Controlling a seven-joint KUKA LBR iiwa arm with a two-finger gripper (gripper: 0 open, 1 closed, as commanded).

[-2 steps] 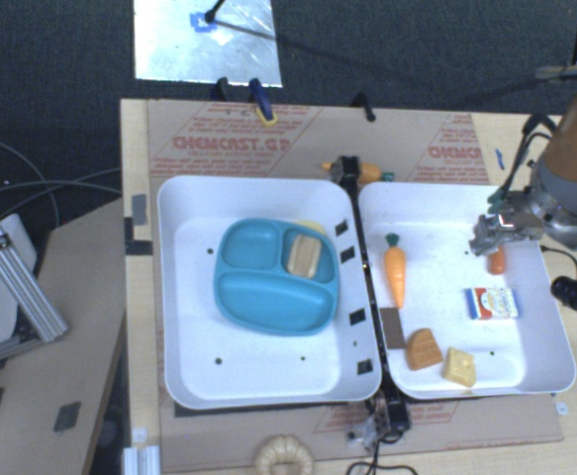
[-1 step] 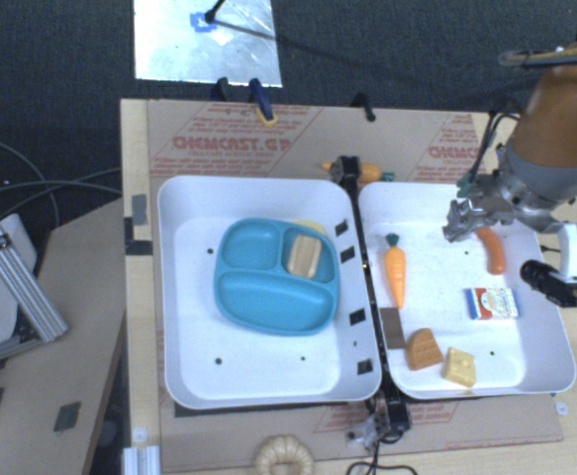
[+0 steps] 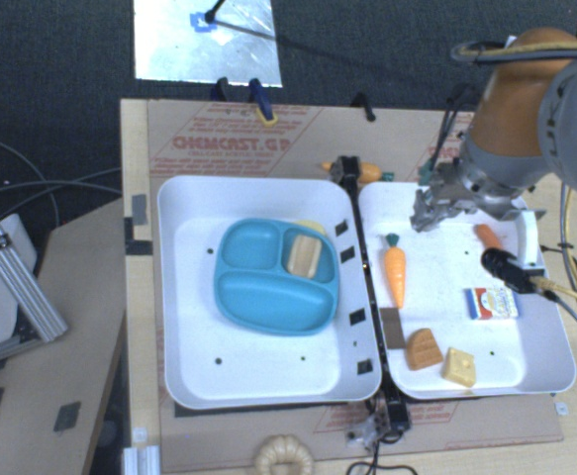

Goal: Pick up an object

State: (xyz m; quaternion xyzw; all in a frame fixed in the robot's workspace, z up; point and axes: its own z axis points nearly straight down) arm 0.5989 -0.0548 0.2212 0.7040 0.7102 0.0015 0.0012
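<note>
My gripper (image 3: 427, 213) hangs over the far left part of the right bin (image 3: 555, 364), with nothing seen between its tips. In front of it, near the bin's left wall, lies an orange carrot (image 3: 395, 274) with a green top. A small orange piece (image 3: 487, 235) sits to the gripper's right. Nearer the front are a red, white and blue packet (image 3: 492, 304), a brown bread slice (image 3: 424, 349), a pale yellow cheese wedge (image 3: 458, 366) and a dark flat strip (image 3: 392, 327).
The left bin (image 3: 189, 364) holds a blue divided plate (image 3: 268, 290) with a tan toast piece (image 3: 304, 256) in one compartment. A yellow object (image 3: 369, 173) lies beyond the bins' shared wall. A beige ring (image 3: 283, 455) rests at the bench's front edge.
</note>
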